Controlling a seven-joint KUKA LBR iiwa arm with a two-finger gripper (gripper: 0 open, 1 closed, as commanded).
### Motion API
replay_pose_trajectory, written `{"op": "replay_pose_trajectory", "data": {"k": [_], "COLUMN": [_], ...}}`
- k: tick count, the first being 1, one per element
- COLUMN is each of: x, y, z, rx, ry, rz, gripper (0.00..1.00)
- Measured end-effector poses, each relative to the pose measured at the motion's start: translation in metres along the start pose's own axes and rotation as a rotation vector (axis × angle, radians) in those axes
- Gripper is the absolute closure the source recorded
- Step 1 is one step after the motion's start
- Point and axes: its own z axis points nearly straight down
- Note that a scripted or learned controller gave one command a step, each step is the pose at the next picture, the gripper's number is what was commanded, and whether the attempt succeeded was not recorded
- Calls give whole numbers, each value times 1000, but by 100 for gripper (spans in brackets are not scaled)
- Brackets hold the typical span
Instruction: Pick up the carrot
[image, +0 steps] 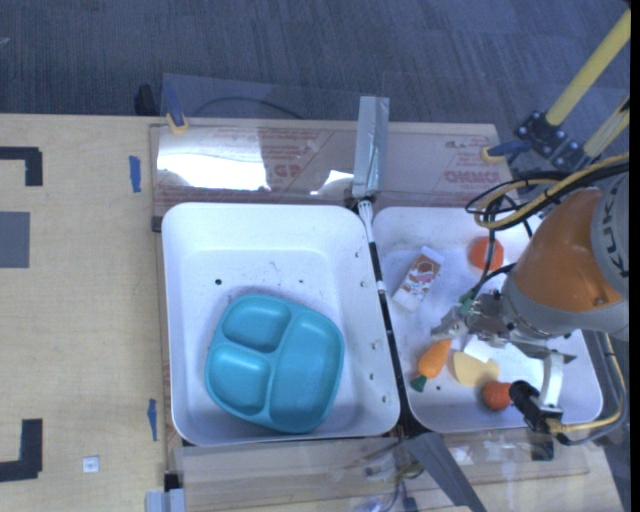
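The carrot (434, 359), a short orange piece with a green tip at its lower end, lies on the floor of the right bin (440, 412) near that bin's left wall. My gripper (468, 318) hangs just above and to the right of it, under the grey wrist and the arm's orange band (566, 266). Nothing shows between the gripper and the carrot, and the two look slightly apart.
In the right bin there are also a pale yellow wedge (472, 369), a red-orange round piece (494, 396), a small white carton (419, 277) and an orange ball (487, 252). The left bin (200, 240) holds a blue compartment plate (275, 362). Cables run along the right.
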Motion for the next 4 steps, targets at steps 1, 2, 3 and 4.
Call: {"op": "replay_pose_trajectory", "data": {"k": [1,2,3,4], "x": [59,55,35,7], "y": [6,-21,37,-5], "z": [-78,-78,-75,19], "rx": [52,61,55,49], "ry": [-11,-11,-15,-6], "rz": [206,123,224,-29], "gripper": [0,0,0,0]}}
